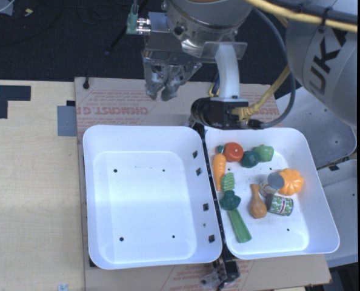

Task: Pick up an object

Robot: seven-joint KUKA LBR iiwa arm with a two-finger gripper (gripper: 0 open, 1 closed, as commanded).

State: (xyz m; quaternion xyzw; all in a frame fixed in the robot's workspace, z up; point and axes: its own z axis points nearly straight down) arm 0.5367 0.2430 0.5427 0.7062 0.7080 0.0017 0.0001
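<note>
A grey robot arm enters from the upper right. Its hand [166, 82] hangs at top centre, above the counter [28, 180] behind the bins, fingers drawn close together with nothing between them. Nothing is picked up yet; the whole task remains. The toys lie in the right bin [313, 235]. A carrot [219, 168] lies by the bin's left wall, long axis running up and down the frame, tip toward the bottom. The left bin [107, 144] sits alongside.

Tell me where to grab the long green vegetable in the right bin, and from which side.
Grip the long green vegetable mid-stalk, from above, fingers across its narrow width. It lies flat and diagonal with free floor on both sides there; its upper end crowds the carrot.
</note>
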